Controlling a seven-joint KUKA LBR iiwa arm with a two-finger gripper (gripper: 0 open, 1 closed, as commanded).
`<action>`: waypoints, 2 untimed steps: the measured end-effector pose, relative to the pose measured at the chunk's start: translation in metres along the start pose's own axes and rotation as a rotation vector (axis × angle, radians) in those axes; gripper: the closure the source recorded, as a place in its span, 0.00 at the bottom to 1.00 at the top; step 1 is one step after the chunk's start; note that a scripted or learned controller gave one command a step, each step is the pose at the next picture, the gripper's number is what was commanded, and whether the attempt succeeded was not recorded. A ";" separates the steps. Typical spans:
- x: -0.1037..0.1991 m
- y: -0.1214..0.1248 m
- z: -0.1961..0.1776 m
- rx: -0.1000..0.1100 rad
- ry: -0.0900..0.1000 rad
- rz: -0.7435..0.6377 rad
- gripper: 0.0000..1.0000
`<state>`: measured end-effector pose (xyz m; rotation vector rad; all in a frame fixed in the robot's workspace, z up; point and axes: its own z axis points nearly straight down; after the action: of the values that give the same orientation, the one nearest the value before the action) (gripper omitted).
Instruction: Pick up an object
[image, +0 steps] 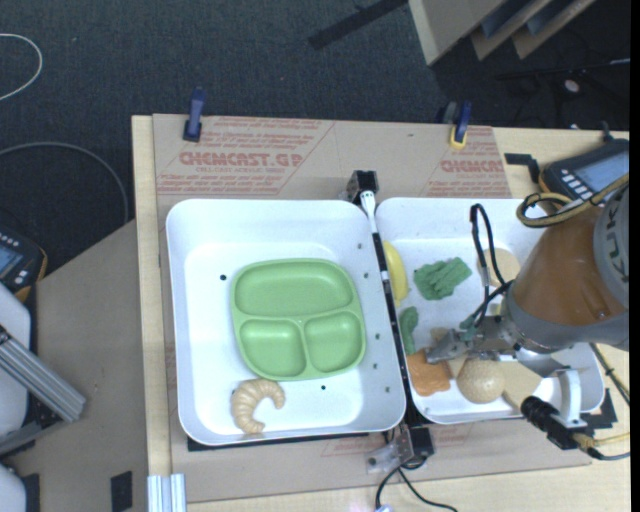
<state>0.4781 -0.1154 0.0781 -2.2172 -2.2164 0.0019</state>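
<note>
I start with the counter (150, 300), a pale board with clamps at its far edge that pin a printed cardboard sheet flat, which I judge keeps the bins from sliding under the arm. On it sit two white bins side by side, touching along a black seam.

The left bin (195, 330) carries a green divided plate (297, 317) near its middle and a croissant (256, 402) at the near edge, just beside the plate's corner. These look parked out of the way.

The right bin (440, 215) is where I am working. The arm (565, 275) comes in from the right and covers much of that bin, bent low so the wrist sits over the near half. My tool (455, 343) points left, low among the pieces. I cannot tell how far apart it stands, nor whether anything is in it; the metal parts blur together there.

The candidate objects crowd round it: a round tan ball (481, 380) just beneath the tool, an orange piece (430, 376) beside that, a green leafy toy (441, 277) farther back, a yellow piece (395, 272) against the seam wall and a small green piece (409, 325) below it. I judge the tan ball or orange piece the likeliest target, being nearest.
</note>
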 end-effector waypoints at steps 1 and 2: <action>-0.048 0.057 -0.118 -0.022 -0.011 0.000 0.00; -0.067 -0.001 -0.003 0.002 -0.002 0.005 0.00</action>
<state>0.4770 -0.1822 0.0804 -2.2224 -2.2109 0.0062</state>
